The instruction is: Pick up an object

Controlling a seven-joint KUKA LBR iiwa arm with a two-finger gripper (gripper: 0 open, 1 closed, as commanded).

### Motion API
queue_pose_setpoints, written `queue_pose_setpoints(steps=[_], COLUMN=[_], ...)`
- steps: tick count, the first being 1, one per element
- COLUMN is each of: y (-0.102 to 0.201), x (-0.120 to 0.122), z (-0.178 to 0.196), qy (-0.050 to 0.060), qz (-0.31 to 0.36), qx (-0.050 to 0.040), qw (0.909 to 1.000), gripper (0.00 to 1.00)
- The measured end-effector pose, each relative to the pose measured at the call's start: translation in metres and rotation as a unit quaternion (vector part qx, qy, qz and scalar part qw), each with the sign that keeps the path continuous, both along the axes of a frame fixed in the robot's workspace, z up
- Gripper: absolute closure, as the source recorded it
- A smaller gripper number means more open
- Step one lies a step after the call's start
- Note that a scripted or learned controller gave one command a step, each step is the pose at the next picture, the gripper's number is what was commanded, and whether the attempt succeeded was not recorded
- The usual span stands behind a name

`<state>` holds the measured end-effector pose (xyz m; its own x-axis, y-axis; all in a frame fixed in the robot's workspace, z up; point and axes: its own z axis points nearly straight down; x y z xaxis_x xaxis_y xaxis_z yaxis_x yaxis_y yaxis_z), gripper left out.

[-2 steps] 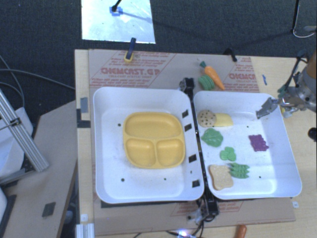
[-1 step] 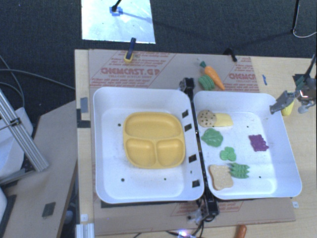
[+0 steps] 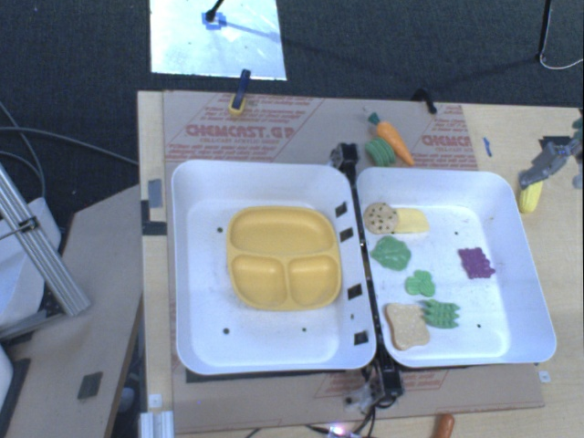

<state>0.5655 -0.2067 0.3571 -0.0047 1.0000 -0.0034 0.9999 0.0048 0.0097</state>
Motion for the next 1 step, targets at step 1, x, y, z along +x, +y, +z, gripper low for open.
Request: queue_pose_setpoints(steps=[1], y=[-0.0002], x=[-0.0553], z=[-0.0377], qy=[0.006], qz=[-0.003], qx=[0.0019], qw=[1.0], gripper=[0.0])
